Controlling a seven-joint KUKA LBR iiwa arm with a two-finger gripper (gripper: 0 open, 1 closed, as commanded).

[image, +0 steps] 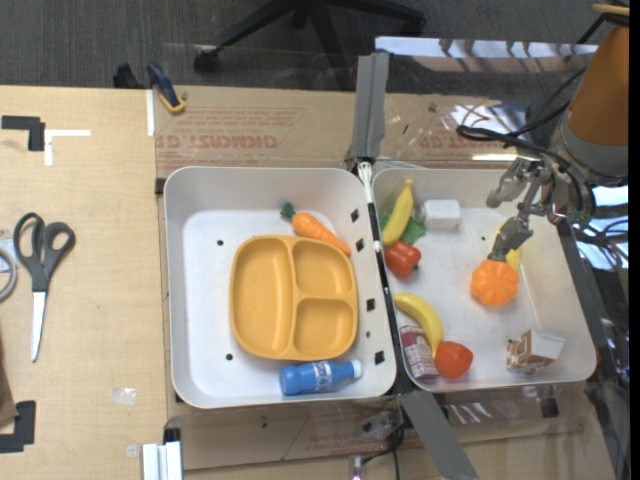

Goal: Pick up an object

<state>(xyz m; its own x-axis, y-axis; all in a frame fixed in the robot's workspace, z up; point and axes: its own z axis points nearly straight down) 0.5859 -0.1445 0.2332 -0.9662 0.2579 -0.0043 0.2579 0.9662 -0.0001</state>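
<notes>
Two shallow white plastic bins sit side by side on the pale wooden desk (80, 348). In the left bin (190, 268), a glossy yellow-orange divided plate (294, 298) with three rounded compartments; a toy carrot (318, 230) lies at its upper edge and a blue bottle (318, 376) lies on its side below it.

Over in the right bin (570, 358), smooth toy produce: a yellow banana (399, 211) standing slantwise near the divider, a red pepper (402, 258) just below it, a second banana (420, 316) curving down toward a small can (417, 353) and a red tomato (453, 359). A white block (441, 213) lies near the top, a small brown-and-white carton (532, 349) in the lower right corner.

And here's the gripper (512, 238), metallic, coming in from the right, its tip down right at the top of the bumpy, rounded orange fruit (495, 282) in the middle of the right bin. Whether it is open or closed, I can't tell from this angle, nor whether it has any grip on the fruit. Scissors (40, 258) with grey handles lie off to the left on the desk.
</notes>
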